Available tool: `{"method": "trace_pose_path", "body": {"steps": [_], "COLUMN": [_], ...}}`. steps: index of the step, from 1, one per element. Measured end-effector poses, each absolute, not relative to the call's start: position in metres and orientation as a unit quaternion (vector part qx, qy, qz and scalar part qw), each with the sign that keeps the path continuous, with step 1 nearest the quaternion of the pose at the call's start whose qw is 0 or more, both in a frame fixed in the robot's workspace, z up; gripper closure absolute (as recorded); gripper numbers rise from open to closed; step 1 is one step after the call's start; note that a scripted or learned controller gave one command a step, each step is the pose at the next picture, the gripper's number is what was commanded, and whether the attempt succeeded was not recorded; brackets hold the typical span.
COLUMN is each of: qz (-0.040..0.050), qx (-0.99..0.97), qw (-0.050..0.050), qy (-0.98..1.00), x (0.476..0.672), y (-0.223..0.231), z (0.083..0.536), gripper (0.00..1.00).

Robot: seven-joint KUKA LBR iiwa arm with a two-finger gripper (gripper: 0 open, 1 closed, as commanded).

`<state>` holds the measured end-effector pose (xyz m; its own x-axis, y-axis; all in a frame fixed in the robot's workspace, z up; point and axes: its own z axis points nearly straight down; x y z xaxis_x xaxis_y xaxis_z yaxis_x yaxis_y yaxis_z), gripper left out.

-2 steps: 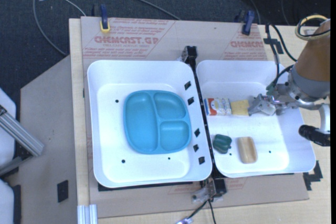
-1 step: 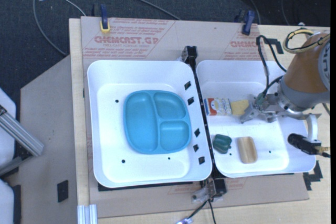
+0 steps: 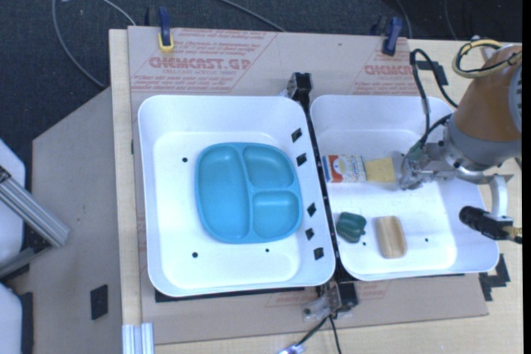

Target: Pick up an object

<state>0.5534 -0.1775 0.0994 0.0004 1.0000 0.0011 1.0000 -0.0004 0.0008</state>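
Note:
The right bin (image 3: 431, 116) holds a small red, white and yellow box (image 3: 345, 169), a flat yellow piece (image 3: 381, 171), a green pepper-like toy (image 3: 351, 225) and a tan bread-like block (image 3: 390, 235). My gripper (image 3: 412, 172) reaches in from the right and hangs low in this bin, just right of the yellow piece and close to its edge. I see nothing held in it. The green toy and tan block lie apart from it, nearer the front wall.
The left bin (image 3: 158, 178) carries a blue divided plate (image 3: 249, 191). A black divider with clips (image 3: 309, 178) runs between the bins. Cables (image 3: 427, 87) trail over the right bin's back corner. The arm's body (image 3: 489, 120) covers that bin's right side.

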Motion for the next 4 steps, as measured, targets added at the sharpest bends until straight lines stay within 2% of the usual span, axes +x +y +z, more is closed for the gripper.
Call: {"method": "trace_pose_path", "body": {"steps": [2, 3, 4], "qz": [-0.0017, -0.0009, -0.0006], "qx": [-0.707, -0.707, -0.705], "qw": [-0.003, -0.002, 0.002], "qy": [-0.707, -0.707, -0.709], "x": [0.546, 0.547, 0.543], "y": [-0.186, -0.186, -0.125], "z": [0.220, 0.234, 0.240], "gripper": [1.00, 1.00, 1.00]}}
